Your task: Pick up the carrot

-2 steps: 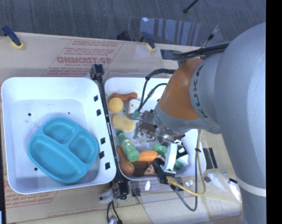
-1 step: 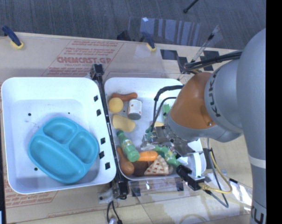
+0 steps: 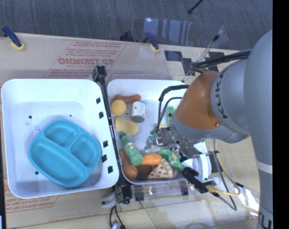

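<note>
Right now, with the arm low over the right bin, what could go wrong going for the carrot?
The carrot is packed between the green bottle and the pizza slice, so the end effector may catch a neighbor. The arm hides part of the bin, making the grasp hard to confirm.

"CHEMCAST GP" is printed in red on the bench sheet (image 3: 82,56); "KUKA" marks the arm (image 3: 219,101).

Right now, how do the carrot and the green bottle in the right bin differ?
The carrot is orange and lies roughly across the view; the green bottle is green with a pale label and lies slanted. The carrot sits nearer the tool; the bottle lies nearer the divider. Both rest in the right bin.
</note>
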`<state>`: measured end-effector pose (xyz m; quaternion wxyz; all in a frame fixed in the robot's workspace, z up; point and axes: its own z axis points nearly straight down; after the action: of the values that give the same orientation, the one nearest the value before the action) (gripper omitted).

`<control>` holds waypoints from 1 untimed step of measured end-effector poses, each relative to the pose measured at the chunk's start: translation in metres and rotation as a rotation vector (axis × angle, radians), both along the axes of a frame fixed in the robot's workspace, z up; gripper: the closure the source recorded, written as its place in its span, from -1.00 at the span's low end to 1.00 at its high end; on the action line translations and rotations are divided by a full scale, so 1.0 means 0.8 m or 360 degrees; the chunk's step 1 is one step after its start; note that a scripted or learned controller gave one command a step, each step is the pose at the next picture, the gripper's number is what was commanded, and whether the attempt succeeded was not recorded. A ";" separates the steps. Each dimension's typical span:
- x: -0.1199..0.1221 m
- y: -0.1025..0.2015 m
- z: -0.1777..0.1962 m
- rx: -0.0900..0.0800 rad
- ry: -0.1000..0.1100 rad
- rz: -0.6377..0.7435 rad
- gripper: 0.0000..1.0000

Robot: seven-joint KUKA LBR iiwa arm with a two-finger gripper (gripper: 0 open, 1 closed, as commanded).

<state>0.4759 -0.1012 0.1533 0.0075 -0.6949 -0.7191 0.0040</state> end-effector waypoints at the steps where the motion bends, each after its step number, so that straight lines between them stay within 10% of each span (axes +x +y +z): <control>1: 0.000 0.000 0.000 -0.0001 0.0001 0.0001 -1.00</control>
<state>0.4758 -0.1011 0.1532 0.0074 -0.6946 -0.7193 0.0043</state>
